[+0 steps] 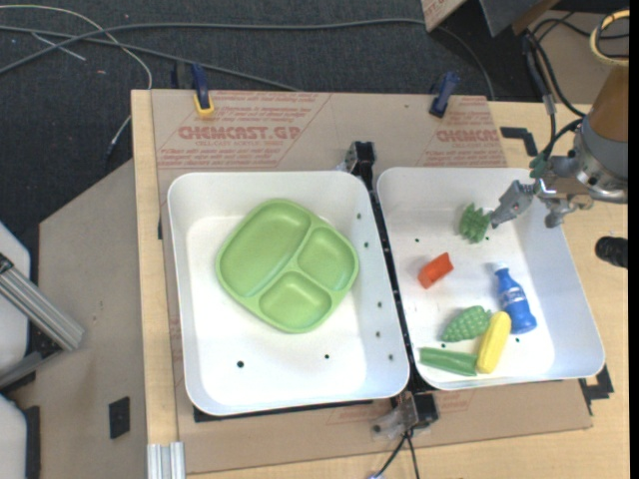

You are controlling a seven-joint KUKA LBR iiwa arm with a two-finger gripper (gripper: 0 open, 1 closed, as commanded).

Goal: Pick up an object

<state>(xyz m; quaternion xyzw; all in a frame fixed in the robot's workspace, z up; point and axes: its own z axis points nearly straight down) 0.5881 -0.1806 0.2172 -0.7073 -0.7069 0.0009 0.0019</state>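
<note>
Camera view: fingers (pixel 496 217) clamped on small, bumpy green broccoli toy (pixel 473 223) over right bin (pixel 574 267).

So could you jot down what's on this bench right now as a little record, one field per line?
left bin: holds a green divided plate
right bin: holds several toy pieces
green leafy toy: upper part of right bin, right at the claw's tip
orange block: middle of right bin
blue bottle: right of the orange block
yellow corn-like piece: near the front edge, beside a bumpy green piece
long green pod: front edge
claw: over right bin's upper part; grip unclear
</note>
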